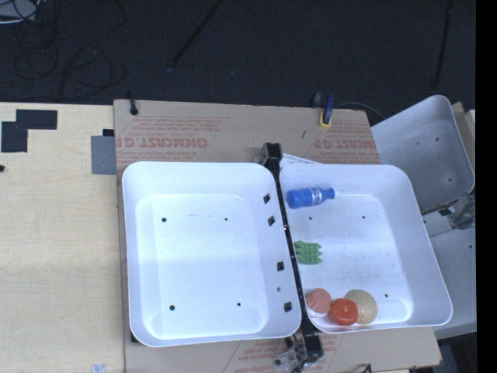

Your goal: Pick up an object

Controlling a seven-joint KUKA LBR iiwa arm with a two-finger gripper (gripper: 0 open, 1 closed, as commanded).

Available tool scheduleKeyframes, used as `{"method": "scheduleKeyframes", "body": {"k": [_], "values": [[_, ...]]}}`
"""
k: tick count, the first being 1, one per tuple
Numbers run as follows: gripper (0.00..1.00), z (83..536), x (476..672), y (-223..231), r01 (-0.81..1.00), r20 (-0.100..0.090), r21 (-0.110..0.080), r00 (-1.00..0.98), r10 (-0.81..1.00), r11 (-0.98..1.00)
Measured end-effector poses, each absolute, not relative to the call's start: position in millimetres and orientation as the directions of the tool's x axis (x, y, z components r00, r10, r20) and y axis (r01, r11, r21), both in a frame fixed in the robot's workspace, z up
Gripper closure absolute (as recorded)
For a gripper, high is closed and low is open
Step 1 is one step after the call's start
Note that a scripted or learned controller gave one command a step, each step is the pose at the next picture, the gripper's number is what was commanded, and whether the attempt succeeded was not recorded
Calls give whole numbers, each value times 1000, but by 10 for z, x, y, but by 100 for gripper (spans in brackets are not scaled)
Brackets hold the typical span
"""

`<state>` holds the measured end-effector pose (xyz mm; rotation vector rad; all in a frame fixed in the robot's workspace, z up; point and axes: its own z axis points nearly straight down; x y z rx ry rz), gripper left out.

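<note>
Lying on its side at the right bin's (419, 231) far left, the blue bottle (310, 197) looks light, rigid and slippery, best grasped mid-body.

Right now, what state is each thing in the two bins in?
Blue bottle: lying on its side, far end of the right bin, cap pointing right.
Green object: lying flat by the divider.
Pink piece: lying in the near corner.
Red round piece: touching the pink and tan ones.
Tan round piece: resting beside the red one.
</note>
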<state>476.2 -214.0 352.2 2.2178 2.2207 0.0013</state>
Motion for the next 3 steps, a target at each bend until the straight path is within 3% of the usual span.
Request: {"method": "scheduleKeyframes", "body": {"k": [1,2,3], "values": [[100,2695,4752,-1371,1000,6,-11,-6,1000,6],[100,2359,5095,-2084,1000,-2,-4,4,1000,-4],[100,3397,4748,-2152,1000,-3,6,3,1000,-3]]}}
